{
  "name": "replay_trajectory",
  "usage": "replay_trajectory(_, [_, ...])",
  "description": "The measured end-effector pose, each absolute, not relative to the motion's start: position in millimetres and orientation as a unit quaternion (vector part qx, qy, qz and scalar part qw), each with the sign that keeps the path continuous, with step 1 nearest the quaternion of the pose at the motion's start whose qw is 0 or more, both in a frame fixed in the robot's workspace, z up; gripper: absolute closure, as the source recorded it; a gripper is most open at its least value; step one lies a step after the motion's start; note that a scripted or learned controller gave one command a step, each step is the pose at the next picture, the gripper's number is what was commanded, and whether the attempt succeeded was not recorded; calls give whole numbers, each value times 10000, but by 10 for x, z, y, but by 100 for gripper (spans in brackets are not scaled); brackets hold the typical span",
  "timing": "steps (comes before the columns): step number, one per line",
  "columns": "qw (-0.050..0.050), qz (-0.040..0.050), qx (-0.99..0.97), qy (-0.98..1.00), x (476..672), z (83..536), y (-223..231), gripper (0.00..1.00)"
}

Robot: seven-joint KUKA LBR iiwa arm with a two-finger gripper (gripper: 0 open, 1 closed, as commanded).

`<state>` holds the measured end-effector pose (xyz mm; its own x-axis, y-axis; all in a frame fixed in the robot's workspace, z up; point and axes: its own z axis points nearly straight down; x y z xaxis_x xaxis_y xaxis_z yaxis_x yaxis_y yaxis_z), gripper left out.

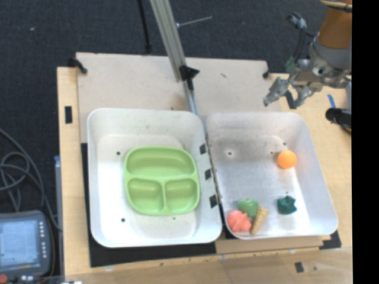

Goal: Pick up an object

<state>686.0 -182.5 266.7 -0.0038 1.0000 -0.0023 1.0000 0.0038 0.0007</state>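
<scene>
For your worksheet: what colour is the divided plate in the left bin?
Light green divided plate, clear in the camera view.

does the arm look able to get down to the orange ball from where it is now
Probably yes. The orange ball lies alone on bare floor of the right bin, apart from the other toys, and the tool hovers just beyond that bin's far rim with nothing between.

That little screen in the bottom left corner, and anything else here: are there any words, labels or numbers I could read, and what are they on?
No text can be read anywhere in the camera view.
The screen at lower left: light panels and red buttons below it, too blurred to read.
The green divided plate, the two white bins and the small toys carry no visible lettering.
The gripper shows no readable label.
</scene>
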Motion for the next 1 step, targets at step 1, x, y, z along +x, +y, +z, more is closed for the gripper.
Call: replay_trajectory(1, [10, -12, 7050, 7092, 6860, 2668, -1826, 0])
